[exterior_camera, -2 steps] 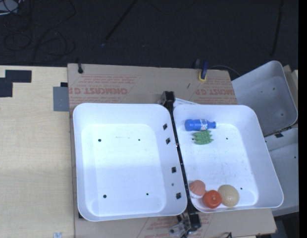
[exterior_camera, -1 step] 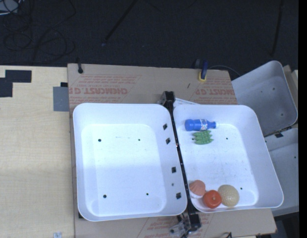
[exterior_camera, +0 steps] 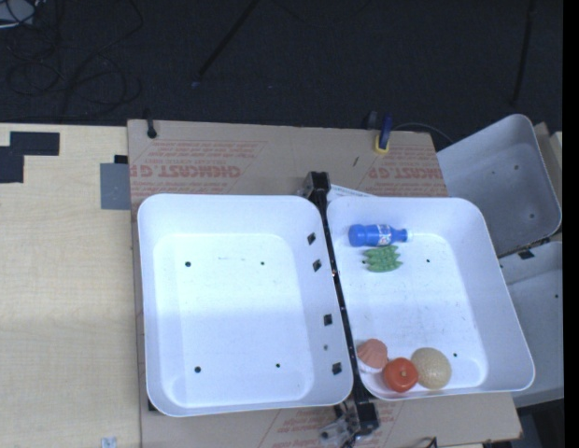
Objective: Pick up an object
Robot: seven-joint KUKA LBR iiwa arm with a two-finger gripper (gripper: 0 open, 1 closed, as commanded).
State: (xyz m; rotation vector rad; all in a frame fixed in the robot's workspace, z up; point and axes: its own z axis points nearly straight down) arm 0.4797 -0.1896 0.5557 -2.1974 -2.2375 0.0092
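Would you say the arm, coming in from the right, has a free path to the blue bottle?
Probably yes: the bottle lies uncovered near the right bin's far wall, with just a green item beside it.

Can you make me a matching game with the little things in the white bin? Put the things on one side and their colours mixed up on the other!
Things:
1. bottle
2. leafy toy
3. round ball
4. bumpy lump

Colours:
A. red
B. tan
C. blue
D. green

All four lie in the right bin; the bottle and leafy toy near its far end, the ball and lump at its near edge.

Pairs: 1-C, 2-D, 3-A, 4-B
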